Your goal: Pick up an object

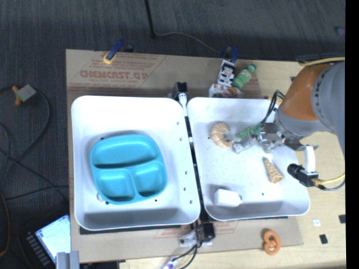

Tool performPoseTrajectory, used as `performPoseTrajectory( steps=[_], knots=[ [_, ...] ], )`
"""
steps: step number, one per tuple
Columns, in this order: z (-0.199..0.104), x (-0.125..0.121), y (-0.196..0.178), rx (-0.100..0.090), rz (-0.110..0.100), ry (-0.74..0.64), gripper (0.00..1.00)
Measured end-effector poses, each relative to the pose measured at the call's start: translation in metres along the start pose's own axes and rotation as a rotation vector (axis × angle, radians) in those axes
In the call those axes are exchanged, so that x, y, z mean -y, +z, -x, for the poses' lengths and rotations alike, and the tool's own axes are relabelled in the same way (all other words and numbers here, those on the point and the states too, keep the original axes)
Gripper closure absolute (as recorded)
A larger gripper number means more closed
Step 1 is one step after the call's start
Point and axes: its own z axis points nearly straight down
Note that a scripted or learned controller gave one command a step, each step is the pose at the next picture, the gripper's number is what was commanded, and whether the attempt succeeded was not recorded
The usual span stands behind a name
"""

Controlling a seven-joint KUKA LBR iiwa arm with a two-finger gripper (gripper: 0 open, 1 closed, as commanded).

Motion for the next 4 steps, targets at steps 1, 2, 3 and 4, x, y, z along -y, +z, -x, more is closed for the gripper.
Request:
performPoseTrajectory(
  steps=[1, 2, 3, 4],
  knots=[
    [-0.043, -0.025, -0.017, -0.003, -0.004, 0.000, 0.00],
    [-0.078, -0.084, 0.002, -0.003, -0.010, -0.002, 0.00],
    [-0.077, -0.085, -0.009, 0.003, -0.007, -0.002, 1.00],
    [-0.112, 0.002, -0.101, -0.003, -0.003, 0.000, 1.00]
  ],
)
